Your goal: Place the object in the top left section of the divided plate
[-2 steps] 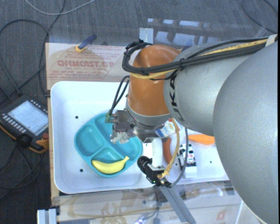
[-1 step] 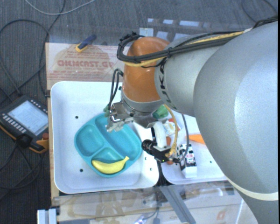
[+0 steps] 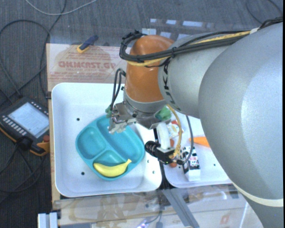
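A teal divided plate [image 3: 92,144] lies in the left white bin [image 3: 66,103]. A yellow banana [image 3: 112,168] rests in the plate's bottom section, near the front rim. My gripper [image 3: 118,125] hangs over the plate's upper right part, right at its rim. The big grey arm and its orange band [image 3: 145,70] cover the bench to the right. I see no object between the gripper's metal parts, and its fingertips are too cluttered to make out.
The right bin [image 3: 213,172] holds a small white and black item [image 3: 192,167], an orange piece [image 3: 202,141] and a green bit [image 3: 163,113], mostly under the arm. A handheld pendant [image 3: 24,122] lies on the floor at left. Cables run across the floor.
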Controlling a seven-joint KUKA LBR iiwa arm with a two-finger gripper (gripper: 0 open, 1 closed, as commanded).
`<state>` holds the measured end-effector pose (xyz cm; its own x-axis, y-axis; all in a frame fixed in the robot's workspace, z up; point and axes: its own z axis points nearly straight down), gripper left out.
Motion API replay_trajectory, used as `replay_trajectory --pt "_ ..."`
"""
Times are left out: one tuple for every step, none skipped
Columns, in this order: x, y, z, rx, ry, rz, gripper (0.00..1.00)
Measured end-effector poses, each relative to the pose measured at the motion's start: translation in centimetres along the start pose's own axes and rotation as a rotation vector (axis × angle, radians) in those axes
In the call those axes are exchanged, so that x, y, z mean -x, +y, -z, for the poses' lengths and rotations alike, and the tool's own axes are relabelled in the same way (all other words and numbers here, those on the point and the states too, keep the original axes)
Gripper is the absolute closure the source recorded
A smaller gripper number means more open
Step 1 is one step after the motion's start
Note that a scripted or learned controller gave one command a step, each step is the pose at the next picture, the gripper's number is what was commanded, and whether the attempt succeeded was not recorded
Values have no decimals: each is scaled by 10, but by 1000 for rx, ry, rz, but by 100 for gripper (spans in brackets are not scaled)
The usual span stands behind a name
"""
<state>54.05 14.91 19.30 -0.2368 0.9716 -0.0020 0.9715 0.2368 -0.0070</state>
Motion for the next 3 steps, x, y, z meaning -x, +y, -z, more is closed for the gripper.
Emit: replay_trajectory --pt "-1 0 7 -3 0 1 100" --pt "-48 17 66 4 0 21 100" --pt "-47 17 66 4 -1 20 0"
